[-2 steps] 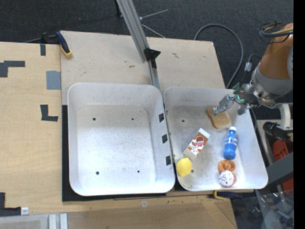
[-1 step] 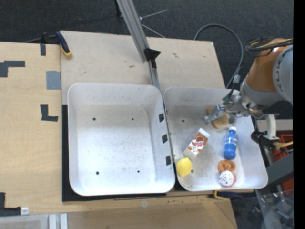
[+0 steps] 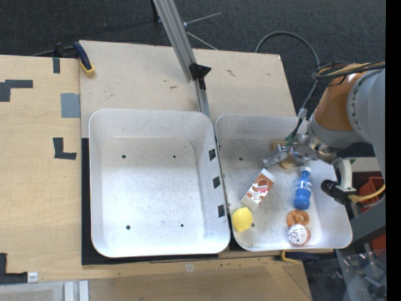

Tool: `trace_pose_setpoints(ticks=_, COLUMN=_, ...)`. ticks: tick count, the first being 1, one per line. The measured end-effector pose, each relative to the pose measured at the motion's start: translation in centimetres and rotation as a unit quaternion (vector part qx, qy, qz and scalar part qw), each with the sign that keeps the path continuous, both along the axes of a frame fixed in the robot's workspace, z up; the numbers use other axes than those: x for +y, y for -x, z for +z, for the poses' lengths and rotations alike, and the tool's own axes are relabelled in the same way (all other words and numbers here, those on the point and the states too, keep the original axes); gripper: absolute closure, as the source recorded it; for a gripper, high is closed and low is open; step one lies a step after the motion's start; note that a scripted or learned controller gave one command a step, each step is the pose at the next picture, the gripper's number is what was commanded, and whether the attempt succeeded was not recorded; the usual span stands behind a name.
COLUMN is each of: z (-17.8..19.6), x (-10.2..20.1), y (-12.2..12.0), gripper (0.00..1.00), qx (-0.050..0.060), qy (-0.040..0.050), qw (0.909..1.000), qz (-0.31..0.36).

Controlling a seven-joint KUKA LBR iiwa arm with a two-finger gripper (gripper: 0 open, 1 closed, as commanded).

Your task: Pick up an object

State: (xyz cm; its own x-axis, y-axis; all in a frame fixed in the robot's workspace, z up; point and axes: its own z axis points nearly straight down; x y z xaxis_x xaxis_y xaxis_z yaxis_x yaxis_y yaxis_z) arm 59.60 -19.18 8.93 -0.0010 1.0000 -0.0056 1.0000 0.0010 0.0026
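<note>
**Arm over the right bin**

I see the gripper (image 3: pixel 283 153) low in the right bin (image 3: pixel 250 128), its opening and hold impossible to judge. Near it: carton (image 3: pixel 258 190), blue bottle (image 3: pixel 302 190), yellow ball (image 3: pixel 242 219) at the near-left wall. The left bin (image 3: pixel 100 168) offers open floor.

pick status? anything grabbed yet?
Done: the arm has reached into the right bin, with the gripper low near its far side. In hand: nothing visibly held. Left: the whole grasp and lift; the blue bottle, carton, yellow ball and two small toys lie on the bin floor.
</note>
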Motion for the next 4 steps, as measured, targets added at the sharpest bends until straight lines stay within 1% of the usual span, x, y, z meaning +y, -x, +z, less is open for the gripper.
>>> trace_pose_setpoints(ticks=1, z=1.3, x=0.1, y=-0.1, gripper=1.00, qx=-0.001, qy=-0.0007, qw=1.0000, qz=0.001)
trace_pose_setpoints(ticks=2, z=7.2, x=0.2, y=0.5, gripper=1.00, qx=-0.001, qy=-0.0020, qw=1.0000, qz=0.000)
trace_pose_setpoints(ticks=3, z=12.9, x=1.2, y=0.7, gripper=1.00, qx=-0.001, qy=-0.0021, qw=1.0000, qz=0.001)
trace_pose_setpoints(ticks=4, z=12.2, x=1.2, y=0.7, gripper=1.00, qx=0.002, qy=-0.0024, qw=1.0000, qz=0.000)
